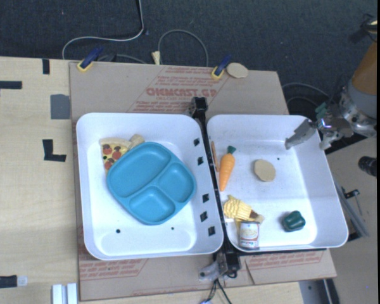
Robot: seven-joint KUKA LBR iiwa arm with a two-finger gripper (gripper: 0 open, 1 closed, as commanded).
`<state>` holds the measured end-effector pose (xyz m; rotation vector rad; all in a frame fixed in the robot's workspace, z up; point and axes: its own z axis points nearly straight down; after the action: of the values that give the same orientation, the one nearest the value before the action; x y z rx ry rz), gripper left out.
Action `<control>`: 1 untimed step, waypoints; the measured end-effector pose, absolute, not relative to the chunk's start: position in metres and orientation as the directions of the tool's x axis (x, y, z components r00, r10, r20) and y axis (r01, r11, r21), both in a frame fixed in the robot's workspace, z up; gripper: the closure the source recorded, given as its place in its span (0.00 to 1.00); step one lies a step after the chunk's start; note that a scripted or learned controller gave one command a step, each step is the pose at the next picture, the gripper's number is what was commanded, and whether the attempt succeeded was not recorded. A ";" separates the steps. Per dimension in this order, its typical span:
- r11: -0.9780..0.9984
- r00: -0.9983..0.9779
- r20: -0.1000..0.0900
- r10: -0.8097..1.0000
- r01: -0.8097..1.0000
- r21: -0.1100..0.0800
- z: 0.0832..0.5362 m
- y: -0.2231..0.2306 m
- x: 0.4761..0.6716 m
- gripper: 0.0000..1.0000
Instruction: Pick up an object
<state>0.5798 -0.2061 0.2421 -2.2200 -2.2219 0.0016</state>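
The right bin (316, 170) holds an orange carrot (226, 169), a tan round cookie (264, 170), a yellow corn piece (237, 208), a small can (248, 234) and a dark green block (294, 221). My gripper (311, 133) hovers over the bin's upper right corner, above and right of the cookie. Its fingers are spread apart with nothing between them. The left bin (88, 189) carries a blue divided plate (151, 182) and a pizza slice (114, 151) partly tucked under the plate.
A black clamp bar (205, 170) runs between the two bins. A tan disc (237, 71) lies on the cardboard behind the bins. Cables loop across the dark floor at the back. The arm's grey wrist (358, 109) sits past the right bin's rim.
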 end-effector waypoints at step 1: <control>0.008 -0.008 0.003 1.000 1.000 -0.005 0.104 -0.129 0.621 0.00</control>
<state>0.6213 -0.1287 0.1045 -2.2091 -2.2258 0.0029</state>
